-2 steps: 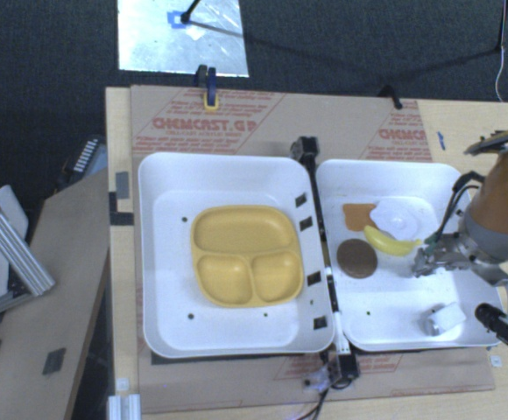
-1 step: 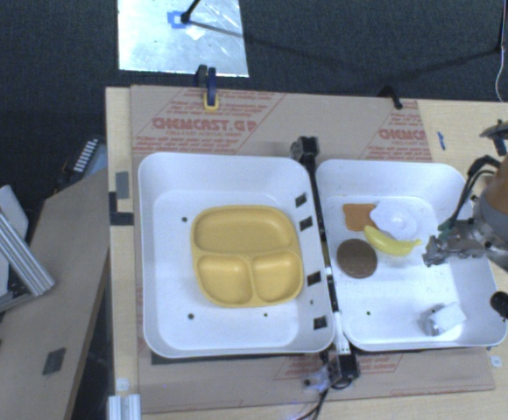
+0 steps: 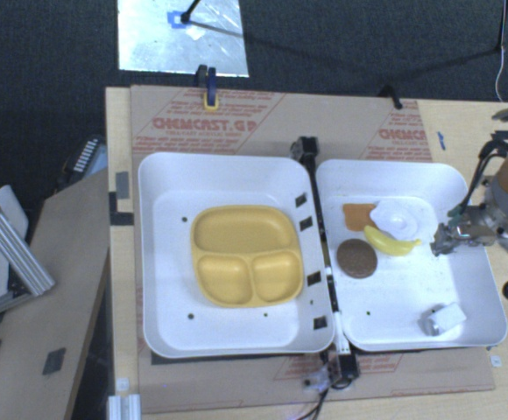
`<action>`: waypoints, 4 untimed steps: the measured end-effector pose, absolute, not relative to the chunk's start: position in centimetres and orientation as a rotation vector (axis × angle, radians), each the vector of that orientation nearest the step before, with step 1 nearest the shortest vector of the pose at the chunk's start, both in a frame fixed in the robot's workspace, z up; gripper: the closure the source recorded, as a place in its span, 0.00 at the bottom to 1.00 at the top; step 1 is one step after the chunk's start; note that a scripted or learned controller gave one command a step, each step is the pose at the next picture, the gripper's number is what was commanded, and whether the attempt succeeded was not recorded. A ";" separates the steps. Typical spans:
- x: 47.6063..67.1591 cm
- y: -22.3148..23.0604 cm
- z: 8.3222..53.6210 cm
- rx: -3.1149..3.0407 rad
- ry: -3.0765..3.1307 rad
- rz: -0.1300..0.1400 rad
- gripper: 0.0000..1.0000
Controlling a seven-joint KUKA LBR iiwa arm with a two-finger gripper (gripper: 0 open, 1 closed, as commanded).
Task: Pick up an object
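A yellow three-compartment plastic tray [image 3: 241, 255] lies in the left white bin [image 3: 162, 191]; the gripper [image 3: 444, 237] hovers over the right white bin [image 3: 464, 322].

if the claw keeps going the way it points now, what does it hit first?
Probably the banana. The claw sits over the right bin pointing toward the left of the view, and the banana's tip lies nearest in that line. Height is unclear from above, so it could pass over it.

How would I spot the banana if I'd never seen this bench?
Look in the right-hand white bin, at the small cluster near its upper middle. The banana is the curved yellow piece lying under a white object, right of the brown disc.
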State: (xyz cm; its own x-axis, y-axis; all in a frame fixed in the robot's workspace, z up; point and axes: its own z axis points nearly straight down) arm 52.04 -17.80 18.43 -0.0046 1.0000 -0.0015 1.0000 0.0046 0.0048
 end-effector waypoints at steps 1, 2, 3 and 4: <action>52.2 -17.8 22.4 2.214 2.224 0.002 1.00; 53.8 -12.7 21.5 2.211 2.230 0.003 1.00; 56.3 -7.8 22.7 2.210 2.230 0.006 1.00; 59.1 -3.3 23.3 2.210 2.229 0.006 1.00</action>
